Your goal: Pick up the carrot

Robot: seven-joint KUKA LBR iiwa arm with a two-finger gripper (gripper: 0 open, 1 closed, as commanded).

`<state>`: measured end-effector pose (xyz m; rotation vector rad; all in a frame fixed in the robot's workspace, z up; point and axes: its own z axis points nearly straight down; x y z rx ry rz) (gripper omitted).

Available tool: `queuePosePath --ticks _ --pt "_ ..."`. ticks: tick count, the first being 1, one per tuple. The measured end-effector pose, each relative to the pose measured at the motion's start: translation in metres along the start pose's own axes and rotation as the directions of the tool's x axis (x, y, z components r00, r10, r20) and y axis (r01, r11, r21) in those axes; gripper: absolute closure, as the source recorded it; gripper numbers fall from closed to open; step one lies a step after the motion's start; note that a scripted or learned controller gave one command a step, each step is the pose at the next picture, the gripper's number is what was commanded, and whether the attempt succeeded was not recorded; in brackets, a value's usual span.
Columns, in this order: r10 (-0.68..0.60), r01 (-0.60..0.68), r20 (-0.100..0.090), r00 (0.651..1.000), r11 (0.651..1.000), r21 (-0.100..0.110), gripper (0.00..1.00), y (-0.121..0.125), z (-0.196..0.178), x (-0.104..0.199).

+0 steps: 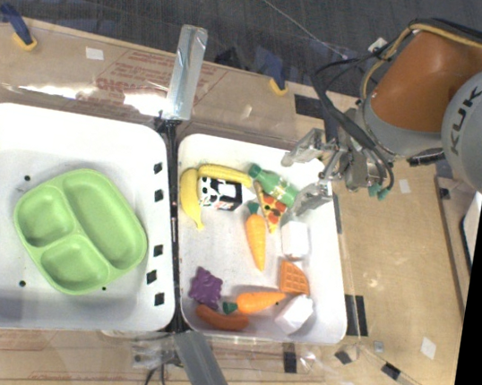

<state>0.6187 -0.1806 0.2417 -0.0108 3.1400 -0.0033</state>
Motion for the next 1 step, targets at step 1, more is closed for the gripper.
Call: queuePosePath --ticks 1 --pt "0.066 -0.067 -0.011 0.998 0.998 -0.004 0.00 0.0009 0.1060 0.0521"
